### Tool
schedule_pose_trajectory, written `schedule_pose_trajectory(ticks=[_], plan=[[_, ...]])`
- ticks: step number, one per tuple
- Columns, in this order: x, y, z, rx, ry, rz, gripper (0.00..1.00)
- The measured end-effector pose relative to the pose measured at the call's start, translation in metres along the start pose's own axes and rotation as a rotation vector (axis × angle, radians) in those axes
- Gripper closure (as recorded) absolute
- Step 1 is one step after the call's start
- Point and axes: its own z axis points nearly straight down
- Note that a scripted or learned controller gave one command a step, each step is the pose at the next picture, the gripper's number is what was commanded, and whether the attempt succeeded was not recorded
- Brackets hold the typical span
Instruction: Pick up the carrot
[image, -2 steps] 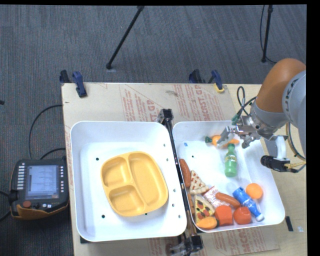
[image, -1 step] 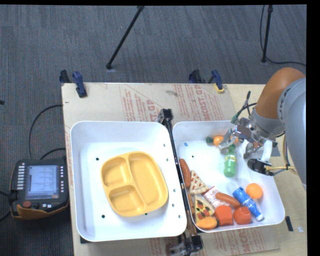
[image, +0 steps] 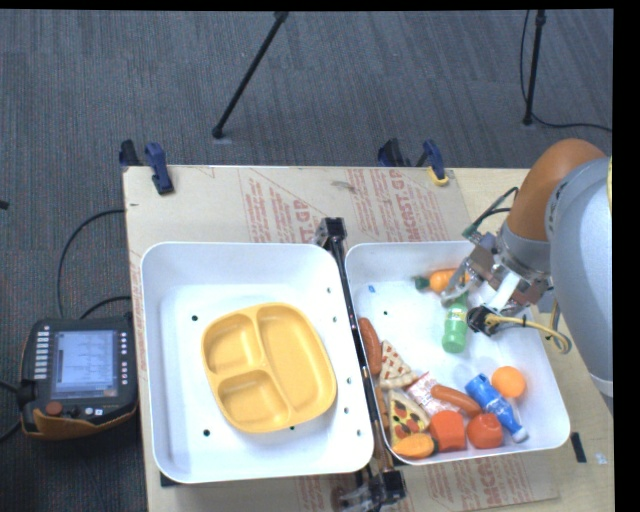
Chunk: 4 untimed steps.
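Bench (image: 290, 195): brown board top, blue clamps along its far edge, two shallow white bins side by side on it. Left bin (image: 175, 400) holds a yellow divided plate (image: 268, 367), three compartments, sitting near the bin's centre. Right bin (image: 400, 262) holds the toy food. Arm (image: 585, 230) enters from the right, grey body with orange band above the wrist, reaching down over the far right part of the right bin. Gripper (image: 478, 290) sits low over the bin's far side; whether its claw is open or closed cannot be told from this angle. Carrot (image: 441, 280): orange with a green end, lying near the far wall of the right bin, just beside the gripper on its left; contact cannot be told. Green bottle (image: 455, 330) lies just in front of the gripper. Blue bottle (image: 495, 403) lies near the bin's right front corner, an orange ball (image: 509, 381) just beside it. Along the left wall: a long sausage (image: 370, 345), then a pizza slice (image: 393, 366) next to it. Front left corner: a cluster of small red and orange pieces, not separable.
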Motion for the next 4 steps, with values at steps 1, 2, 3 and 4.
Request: schedule_pose_trajectory(ticks=[1, 2, 3, 4], plan=[[0.014, -0.022, -0.002, -0.023, 0.016, 0.528, 0.00], [-0.059, -0.034, -0.017, -0.029, 0.018, 0.303, 0.00], [-0.002, -0.006, -0.004, -0.029, 0.019, 0.344, 0.00], [0.003, -0.007, -0.004, -0.030, 0.022, 0.515, 0.00]])
